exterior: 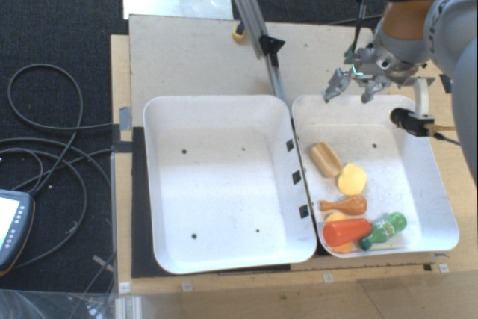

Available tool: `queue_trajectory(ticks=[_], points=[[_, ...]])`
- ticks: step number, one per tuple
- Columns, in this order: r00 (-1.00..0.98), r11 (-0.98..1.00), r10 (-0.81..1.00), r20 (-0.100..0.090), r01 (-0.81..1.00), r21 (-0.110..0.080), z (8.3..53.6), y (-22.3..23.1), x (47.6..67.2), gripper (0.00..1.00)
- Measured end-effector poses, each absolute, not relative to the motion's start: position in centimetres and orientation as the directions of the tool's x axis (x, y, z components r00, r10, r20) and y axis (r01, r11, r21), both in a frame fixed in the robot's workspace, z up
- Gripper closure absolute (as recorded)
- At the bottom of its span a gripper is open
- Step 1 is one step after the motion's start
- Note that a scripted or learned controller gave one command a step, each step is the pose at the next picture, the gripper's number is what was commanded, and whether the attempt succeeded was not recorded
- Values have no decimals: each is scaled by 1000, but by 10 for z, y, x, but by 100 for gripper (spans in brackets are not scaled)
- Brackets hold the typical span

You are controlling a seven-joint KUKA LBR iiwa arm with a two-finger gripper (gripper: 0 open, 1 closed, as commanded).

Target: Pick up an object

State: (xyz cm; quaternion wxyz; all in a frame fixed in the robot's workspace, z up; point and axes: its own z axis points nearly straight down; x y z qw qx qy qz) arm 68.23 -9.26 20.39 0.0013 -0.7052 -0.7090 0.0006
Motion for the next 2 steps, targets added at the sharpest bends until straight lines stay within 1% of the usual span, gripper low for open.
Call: queue_trajectory(ticks=[1, 2], points=[[-7, 7, 1000, -1, 1000, 1, 207, -93, 683, 0], [-3, 3, 1000, 0, 1000, -3, 157, -91, 673, 0]])
